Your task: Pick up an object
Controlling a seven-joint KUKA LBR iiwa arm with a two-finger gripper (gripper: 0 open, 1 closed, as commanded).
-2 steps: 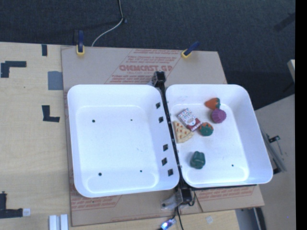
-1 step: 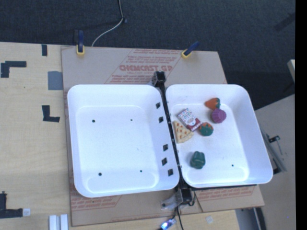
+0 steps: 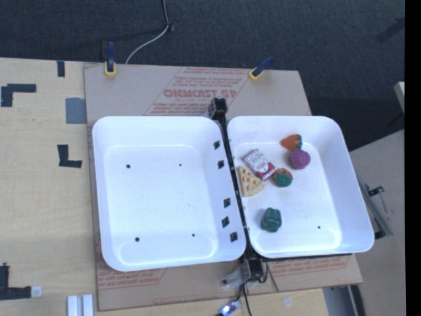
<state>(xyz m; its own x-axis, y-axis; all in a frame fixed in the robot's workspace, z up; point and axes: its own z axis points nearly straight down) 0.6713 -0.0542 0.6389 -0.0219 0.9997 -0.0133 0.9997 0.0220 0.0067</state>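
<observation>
Bench (image 3: 39,196) under cardboard sheet (image 3: 197,87), bins (image 3: 105,176)

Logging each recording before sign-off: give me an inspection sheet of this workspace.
Surface: wooden bench with brown printed board under two shallow white plastic bins, left bin, right bin.
Job's things: in the right bin, orange toy, purple round toy, red-white packet, pizza-slice toy, small green-orange toy, dark green pepper toy.
Clutter: two blue-yellow clamps.
Grippers: nothing seen.
Cables: white cable on dark carpet.
Surroundings: dark carpet.
</observation>
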